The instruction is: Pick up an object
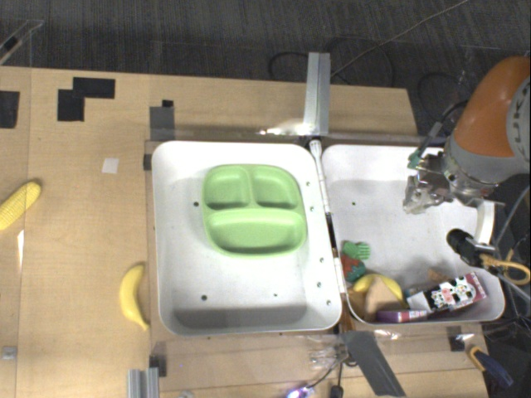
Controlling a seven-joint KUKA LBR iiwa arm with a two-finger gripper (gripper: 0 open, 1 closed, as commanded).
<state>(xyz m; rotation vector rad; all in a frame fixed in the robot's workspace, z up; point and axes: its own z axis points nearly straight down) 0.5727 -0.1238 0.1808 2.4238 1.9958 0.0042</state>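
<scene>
While poised over the right bin (pixel 390 172), fingers (pixel 417 197) of unclear spread, nothing between

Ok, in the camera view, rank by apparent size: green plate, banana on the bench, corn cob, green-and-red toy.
1. green plate
2. banana and corn cob: look alike, cob cut by the frame edge, so unranked
3. green-and-red toy

Grey arm (pixel 485 164), orange band (pixel 495 110)

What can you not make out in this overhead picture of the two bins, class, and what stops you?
- Tool: too small and blurred to judge its fingers.
- Pile in the right bin's near corner: the yellow toy and patterned box overlap; shapes unclear.
- Banana outside the left bin: partly hidden by the rim.
</scene>
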